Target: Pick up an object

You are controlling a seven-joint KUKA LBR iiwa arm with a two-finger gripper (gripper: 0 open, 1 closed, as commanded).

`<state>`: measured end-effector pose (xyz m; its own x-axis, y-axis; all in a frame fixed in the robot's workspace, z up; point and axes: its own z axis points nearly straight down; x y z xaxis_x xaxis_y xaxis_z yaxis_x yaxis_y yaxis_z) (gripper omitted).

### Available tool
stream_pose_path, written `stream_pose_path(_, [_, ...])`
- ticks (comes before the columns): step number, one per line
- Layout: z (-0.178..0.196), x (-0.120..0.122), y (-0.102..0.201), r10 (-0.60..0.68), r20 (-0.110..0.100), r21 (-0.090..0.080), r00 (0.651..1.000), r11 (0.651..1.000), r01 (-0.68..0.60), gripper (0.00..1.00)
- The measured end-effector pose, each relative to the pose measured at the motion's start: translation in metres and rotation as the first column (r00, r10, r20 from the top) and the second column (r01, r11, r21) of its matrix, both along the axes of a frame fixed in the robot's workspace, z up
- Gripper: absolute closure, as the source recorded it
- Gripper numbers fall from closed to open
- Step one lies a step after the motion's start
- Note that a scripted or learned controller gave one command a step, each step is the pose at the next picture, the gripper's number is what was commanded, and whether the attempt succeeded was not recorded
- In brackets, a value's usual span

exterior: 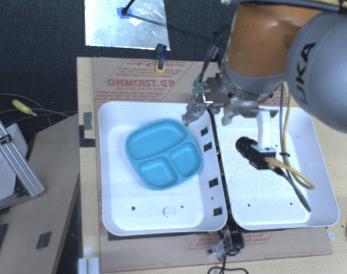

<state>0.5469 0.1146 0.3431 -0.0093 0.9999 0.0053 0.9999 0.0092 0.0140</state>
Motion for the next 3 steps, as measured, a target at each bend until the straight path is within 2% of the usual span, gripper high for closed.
stream_pose_path(1, [0.122, -0.052, 0.057, 0.004, 0.001, 0.003, 1.000, 1.000, -0.004, 0.00])
stream_pose_path(2, [0.125, -0.050, 0.053, 0.001, -0.007, -0.003, 1.000, 1.000, -0.002, 1.00])
stream_pose_path(3, [0.135, -0.049, 0.053, 0.008, -0.005, -0.002, 1.000, 1.000, -0.008, 1.00])
